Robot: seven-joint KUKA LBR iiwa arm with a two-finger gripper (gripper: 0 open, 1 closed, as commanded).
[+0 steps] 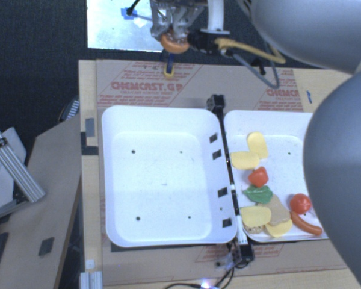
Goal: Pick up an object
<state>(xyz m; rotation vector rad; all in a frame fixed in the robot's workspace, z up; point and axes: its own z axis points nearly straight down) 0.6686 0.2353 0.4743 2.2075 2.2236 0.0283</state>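
White plastic comes first: nearest us, the left bin (117, 161) lies just left of the black strip (222, 161) that joins the two bins, and the right bin (289, 142) lies just right of it. Right of the strip we see toy food bunched together: a sausage (305, 223), a red tomato (300, 203), a green piece (257, 192) and several yellow slices (245, 159).

Farther back, beyond the strip's far end and a little to its left, the gripper (175, 38) hangs over the printed cardboard (145, 84). Its fingers look drawn in on an orange piece (175, 44), which sits at their tips, clear of both bins.

We judge the hold shallow, since most of the piece hangs below the fingertips. A quick swing back toward the strip could shake it loose, and from there it would fall on the cardboard, not into a bin.

The piece itself is small, rounded and flattish, orange with a paler rim, and smooth-looking, so probably slippery. Just below it a small yellow and blue thing (168, 71) shows against the cardboard; we cannot tell what it is.
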